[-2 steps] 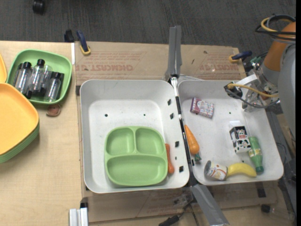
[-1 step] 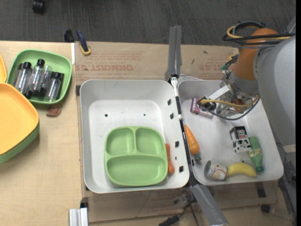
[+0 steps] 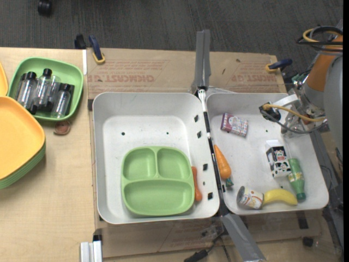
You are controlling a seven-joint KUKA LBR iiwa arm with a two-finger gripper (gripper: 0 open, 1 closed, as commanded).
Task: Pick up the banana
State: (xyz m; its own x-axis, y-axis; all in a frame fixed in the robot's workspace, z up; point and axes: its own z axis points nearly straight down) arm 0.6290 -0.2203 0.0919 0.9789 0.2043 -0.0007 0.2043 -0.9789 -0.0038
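Overhead | my arm [image 3: 327, 81] at right bin's [image 3: 248, 152] far right edge | gripper [image 3: 297, 119] state: cannot tell | banana [image 3: 281, 197] lies at bin's near edge, touching cup [image 3: 251, 198] and green bottle [image 3: 296, 179], well apart from me

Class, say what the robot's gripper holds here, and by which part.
Nothing is seen held: the curved yellow banana lies in the right white bin, far from the arm.

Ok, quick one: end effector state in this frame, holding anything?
End effector: cannot be told, as cables and wrist parts obscure it. It sits at the right bin's far right, apart from the banana, which lies near the front wall.
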